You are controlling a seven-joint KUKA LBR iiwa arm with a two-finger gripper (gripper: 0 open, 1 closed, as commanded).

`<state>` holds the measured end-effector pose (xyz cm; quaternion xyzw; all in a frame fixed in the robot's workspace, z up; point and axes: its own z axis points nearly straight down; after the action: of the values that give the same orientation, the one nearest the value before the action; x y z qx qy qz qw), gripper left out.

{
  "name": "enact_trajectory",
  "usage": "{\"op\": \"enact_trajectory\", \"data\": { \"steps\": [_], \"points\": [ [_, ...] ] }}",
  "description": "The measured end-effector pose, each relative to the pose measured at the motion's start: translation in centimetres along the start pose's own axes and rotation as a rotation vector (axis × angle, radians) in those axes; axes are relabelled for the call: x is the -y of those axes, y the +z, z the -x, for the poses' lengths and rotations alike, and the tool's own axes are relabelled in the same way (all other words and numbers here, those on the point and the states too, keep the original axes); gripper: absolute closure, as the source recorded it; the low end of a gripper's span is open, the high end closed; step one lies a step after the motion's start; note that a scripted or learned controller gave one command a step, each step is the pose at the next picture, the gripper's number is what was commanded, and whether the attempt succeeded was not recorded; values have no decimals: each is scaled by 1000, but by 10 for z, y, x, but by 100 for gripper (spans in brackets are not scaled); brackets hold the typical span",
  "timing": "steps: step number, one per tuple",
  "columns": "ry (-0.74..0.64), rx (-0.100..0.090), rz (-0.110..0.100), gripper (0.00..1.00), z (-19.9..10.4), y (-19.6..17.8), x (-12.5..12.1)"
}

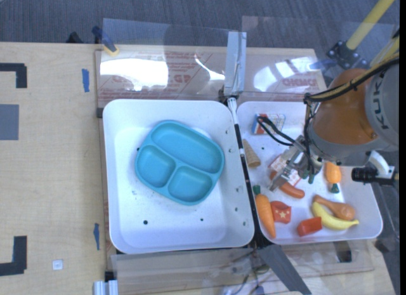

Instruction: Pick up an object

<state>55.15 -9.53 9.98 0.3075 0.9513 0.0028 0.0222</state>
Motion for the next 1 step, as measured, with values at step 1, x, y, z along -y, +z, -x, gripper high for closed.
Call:
{"op": "enact_trajectory", "data": {
  "steps": [1],
  "points": [
    [128,-13,-2,0,7,3,-3]
  ]
}}
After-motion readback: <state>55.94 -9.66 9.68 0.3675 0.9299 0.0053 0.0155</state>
